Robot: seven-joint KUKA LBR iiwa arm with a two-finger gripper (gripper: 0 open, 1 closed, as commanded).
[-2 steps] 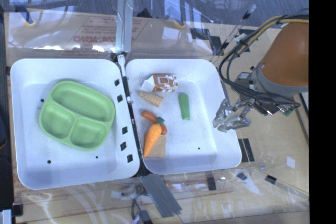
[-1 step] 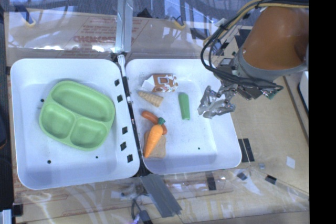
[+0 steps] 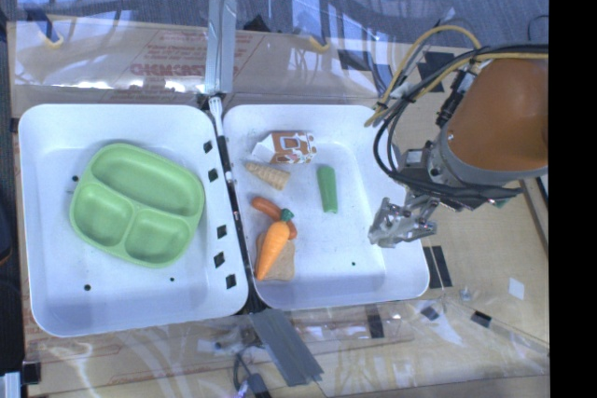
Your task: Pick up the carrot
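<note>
Gripper (image 3: 399,225): sits over right rim of right bin (image 3: 410,270), near its lower right corner; metal end looks bunched, finger state can't be told; nothing seen held.
Arm (image 3: 499,121): grey w/ orange band, enters from right, black and yellow cables looped above wrist.
Carrot (image 3: 273,242): orange w/ green top, lies in right bin near its left wall, lower half; tip points down-left; rests partly on a tan slab (image 3: 281,262). Well apart from gripper.
Sausage-like piece (image 3: 266,207): 1, red-orange, just above carrot's green top.
Cone (image 3: 267,173): 1, pale waffle-textured, upper left part of right bin.
Carton (image 3: 293,147): 1, small white-and-orange, just above cone.
Green stick (image 3: 327,189): 1, upright-lying, mid bin, between carrot group and gripper.
Left bin (image 3: 37,294): holds 1 green divided plate (image 3: 137,205), three compartments.
Bins: 2, white, side by side, touching along a centre seam.
Path note: green stick is the nearest item to gripper; bare bin floor lies between gripper and carrot.
</note>
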